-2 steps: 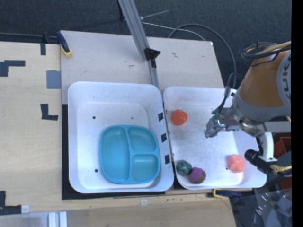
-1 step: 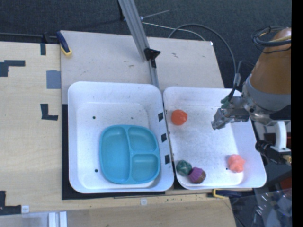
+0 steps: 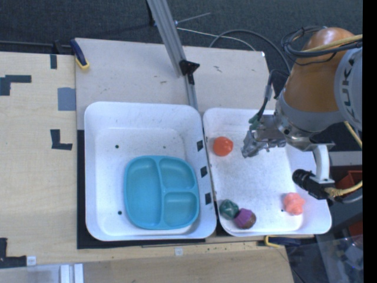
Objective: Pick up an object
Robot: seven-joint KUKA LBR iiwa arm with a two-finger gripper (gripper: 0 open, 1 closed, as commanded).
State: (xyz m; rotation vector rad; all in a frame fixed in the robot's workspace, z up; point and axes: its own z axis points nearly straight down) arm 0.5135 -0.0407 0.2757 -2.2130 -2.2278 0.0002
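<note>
The right bin [image 3: 268, 175] holds an orange ball [image 3: 222, 146] at its upper left, a dark green lump [image 3: 228, 208] and a purple lump [image 3: 245, 218] at its front edge, and a pink-orange piece [image 3: 293, 203] at the front right. My gripper [image 3: 250, 149] hangs over the right bin's upper middle, a short way right of the orange ball and apart from it. Nothing shows between its fingers.
The left bin [image 3: 100, 158] carries a light blue divided plate [image 3: 161, 192]. A slanted metal pole [image 3: 168, 28] comes down to the bins' shared back edge. Cables and a black fitting [image 3: 307, 181] sit at the right bin's right side.
</note>
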